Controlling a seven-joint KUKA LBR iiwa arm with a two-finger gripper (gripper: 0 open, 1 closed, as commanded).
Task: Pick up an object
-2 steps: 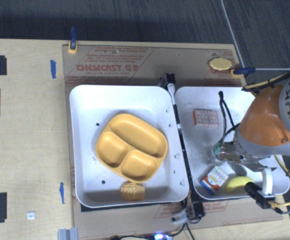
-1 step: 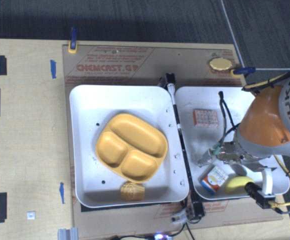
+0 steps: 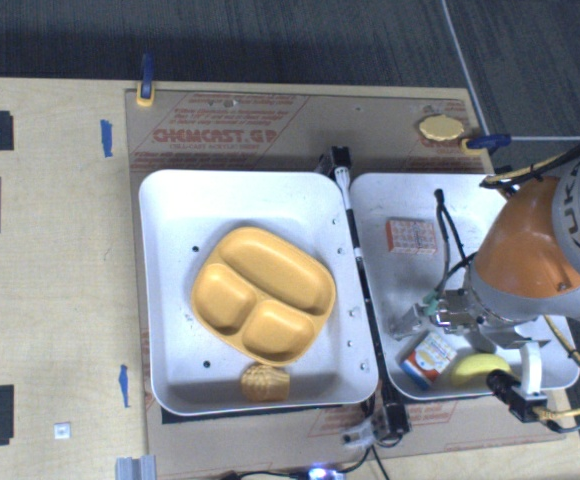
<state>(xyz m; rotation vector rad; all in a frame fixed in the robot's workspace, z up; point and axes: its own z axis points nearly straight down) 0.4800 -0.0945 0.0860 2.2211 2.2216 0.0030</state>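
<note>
A small white carton (image 3: 429,357) with red and blue print and a yellow banana-shaped piece (image 3: 478,368) lie together at the lower edge of the right bin (image 3: 395,198), lower right of the frame, hard against its front wall. The gripper (image 3: 440,311) hangs just above and left of them; whether it is spread or pressed together cannot be told. A red-printed card (image 3: 412,235) lies higher up, with bare floor around it. The left bin (image 3: 165,268) holds a yellow divided tray (image 3: 262,292) and a brown ball (image 3: 266,381).
</note>
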